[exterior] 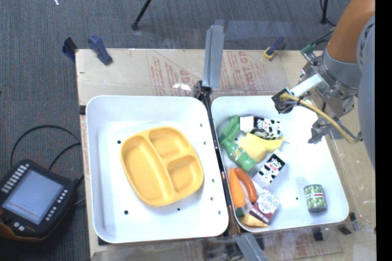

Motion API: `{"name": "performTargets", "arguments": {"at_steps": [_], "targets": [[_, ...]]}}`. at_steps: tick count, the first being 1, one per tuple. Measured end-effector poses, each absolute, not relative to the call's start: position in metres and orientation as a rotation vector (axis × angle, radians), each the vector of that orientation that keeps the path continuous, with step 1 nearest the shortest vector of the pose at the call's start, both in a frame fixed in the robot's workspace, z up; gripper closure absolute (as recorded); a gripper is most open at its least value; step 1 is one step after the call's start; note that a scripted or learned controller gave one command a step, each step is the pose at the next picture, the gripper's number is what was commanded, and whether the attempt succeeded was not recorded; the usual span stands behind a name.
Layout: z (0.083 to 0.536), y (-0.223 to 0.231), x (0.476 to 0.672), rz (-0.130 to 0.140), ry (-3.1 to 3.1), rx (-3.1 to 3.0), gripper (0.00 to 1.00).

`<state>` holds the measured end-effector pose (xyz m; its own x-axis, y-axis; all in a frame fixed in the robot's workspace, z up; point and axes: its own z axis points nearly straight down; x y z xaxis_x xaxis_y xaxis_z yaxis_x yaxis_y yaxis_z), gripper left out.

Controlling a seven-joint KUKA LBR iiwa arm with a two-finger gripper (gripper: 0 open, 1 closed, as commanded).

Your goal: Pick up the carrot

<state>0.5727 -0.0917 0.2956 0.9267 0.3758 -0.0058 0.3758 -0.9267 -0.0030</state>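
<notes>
The carrot (236, 189) is a short orange piece lying along the left wall of the right bin (331, 162), near its front. A reddish sausage (247, 184) lies against its right side. My gripper (319, 130) hangs over the back right part of the same bin, well away from the carrot, up and to its right. Nothing is visibly held in it. Cables and a white bracket (300, 92) partly cover the wrist.
Around the carrot are a green bottle (233, 138), a yellow banana (260, 144), two cow-print cartons (267, 126) (272, 169), a pink carton (265, 204) and a green can (315, 197). The left bin (104, 131) holds a yellow divided plate (162, 165).
</notes>
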Motion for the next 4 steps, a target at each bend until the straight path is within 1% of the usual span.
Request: {"name": "performTargets", "arguments": {"at_steps": [1,2,3,4], "targets": [[0.296,-0.092,0.573,0.010,-0.601,-3.082,0.00],[0.112,-0.129,0.537,0.006,-0.322,-3.122,0.00],[0.119,-0.128,0.536,0.017,-0.331,-3.117,1.00],[0.253,-0.051,0.540,0.008,-0.323,-3.124,1.00]]}}
